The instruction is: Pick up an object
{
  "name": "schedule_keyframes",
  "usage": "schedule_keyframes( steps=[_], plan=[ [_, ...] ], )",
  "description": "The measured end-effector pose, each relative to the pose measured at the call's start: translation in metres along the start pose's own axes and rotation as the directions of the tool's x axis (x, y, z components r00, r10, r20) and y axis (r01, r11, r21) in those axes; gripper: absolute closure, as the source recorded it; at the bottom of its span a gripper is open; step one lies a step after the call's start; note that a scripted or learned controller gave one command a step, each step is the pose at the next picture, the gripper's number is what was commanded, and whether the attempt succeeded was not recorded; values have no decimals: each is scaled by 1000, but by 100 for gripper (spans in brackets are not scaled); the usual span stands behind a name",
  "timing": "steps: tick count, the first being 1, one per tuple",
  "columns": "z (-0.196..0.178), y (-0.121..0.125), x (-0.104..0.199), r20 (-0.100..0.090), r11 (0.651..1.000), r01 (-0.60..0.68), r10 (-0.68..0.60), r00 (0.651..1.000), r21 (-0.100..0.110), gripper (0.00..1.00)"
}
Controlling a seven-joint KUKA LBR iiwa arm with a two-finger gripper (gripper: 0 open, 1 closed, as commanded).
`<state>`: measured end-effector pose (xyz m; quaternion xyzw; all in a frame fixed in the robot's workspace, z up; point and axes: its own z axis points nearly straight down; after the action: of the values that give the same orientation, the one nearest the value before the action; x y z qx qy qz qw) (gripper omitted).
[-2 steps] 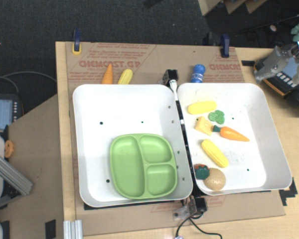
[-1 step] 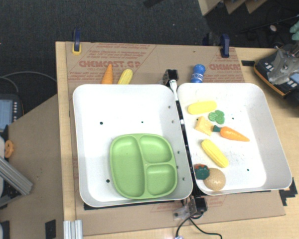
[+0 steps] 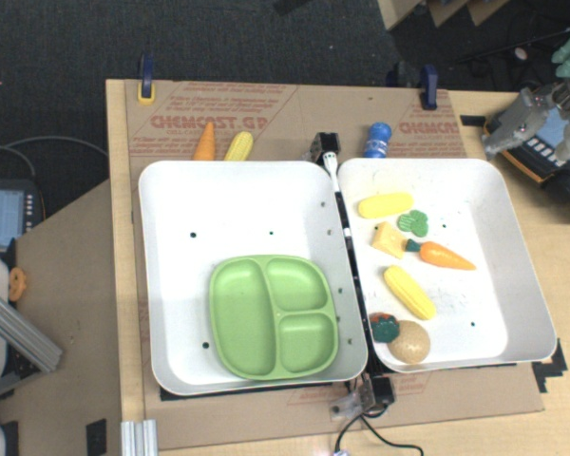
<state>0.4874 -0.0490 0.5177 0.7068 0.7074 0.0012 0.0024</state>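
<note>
Pincer point(image 3: 541, 126): grip state cannot be told. Carrot point(image 3: 445, 256), corn point(image 3: 408, 293) lie below-left in bin point(image 3: 513, 255); pickup pending.

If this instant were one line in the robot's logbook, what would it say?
arm: parked at right edge, off the bins | right bin: toy foods, carrot untouched | left bin: green divided plate | pick: not started
</note>
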Motion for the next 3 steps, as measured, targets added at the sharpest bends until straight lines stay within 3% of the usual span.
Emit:
schedule_keyframes(
  steps=[1,2,3],
  plan=[
    [-11,1,0,1,1000,1,-1,1000,-6,100],
    [-11,1,0,1,1000,1,-1,1000,-4,0],
    [-22,2,1,2,1000,1,-1,1000,-10,100]
  ],
)
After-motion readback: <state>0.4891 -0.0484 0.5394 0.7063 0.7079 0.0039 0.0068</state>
